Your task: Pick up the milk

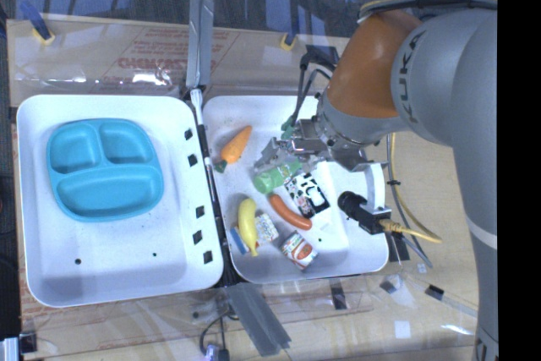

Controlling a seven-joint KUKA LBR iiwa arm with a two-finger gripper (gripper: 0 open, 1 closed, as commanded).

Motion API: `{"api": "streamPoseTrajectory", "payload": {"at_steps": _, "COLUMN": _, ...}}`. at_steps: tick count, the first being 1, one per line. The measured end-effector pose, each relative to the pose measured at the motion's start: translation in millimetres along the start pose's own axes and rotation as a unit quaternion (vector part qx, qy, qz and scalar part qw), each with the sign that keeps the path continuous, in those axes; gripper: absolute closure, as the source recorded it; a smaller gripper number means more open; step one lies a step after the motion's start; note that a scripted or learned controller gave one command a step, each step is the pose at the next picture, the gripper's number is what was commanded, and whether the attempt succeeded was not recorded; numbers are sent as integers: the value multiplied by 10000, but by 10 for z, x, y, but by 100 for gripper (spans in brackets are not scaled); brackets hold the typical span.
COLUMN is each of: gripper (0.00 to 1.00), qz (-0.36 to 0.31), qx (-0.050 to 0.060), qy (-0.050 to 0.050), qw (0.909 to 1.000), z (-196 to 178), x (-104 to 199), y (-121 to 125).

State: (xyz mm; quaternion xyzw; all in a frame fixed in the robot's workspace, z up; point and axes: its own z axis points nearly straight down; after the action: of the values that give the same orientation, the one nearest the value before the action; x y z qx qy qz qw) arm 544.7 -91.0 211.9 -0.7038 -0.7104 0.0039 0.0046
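A dark ribbed floor lies behind a wooden worktop [101, 46] covered with clear sheeting, and on it two shallow white bins sit side by side. The left bin [51, 266] holds a blue divided plate [103, 167], well apart from the fingers. The right bin [355, 254] holds the loose food items.

The grey arm [448, 46] with its orange band [376, 68] reaches in over the right bin, and its gripper [292, 146] hangs low above the middle of that bin. Whether the fingers are spread or pressed together cannot be told, since the wrist and cabling crowd that spot.

The milk [306, 194], a small white carton with black cow patches, lies just below and to the right of the fingers, tilted on its side. A green packet [272, 179] sits directly under the fingers, touching the milk's left edge. A carrot [236, 144] lies to the left of the fingers, near the bin's left wall. A sausage [290, 212] lies below the fingers, just beside the milk's lower edge. A banana [247, 222] stands farther down and left, with a small pale packet [267, 228] beside it. A small can [297, 249] with a red label rests near the bin's front wall, well below the fingers.
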Motion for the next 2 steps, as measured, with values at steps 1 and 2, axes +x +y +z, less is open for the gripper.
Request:
{"api": "streamPoseTrajectory", "payload": {"at_steps": 1, "gripper": 0, "qz": 681, "qx": -2, "qy": -3, "qw": 9977, "z": 253, "x": 195, "y": -339}}
{"api": "streamPoseTrajectory", "payload": {"at_steps": 2, "gripper": 0, "qz": 1128, "qx": 5, "qy": -10, "qw": 9936, "z": 257, "x": 1070, "y": -444}}
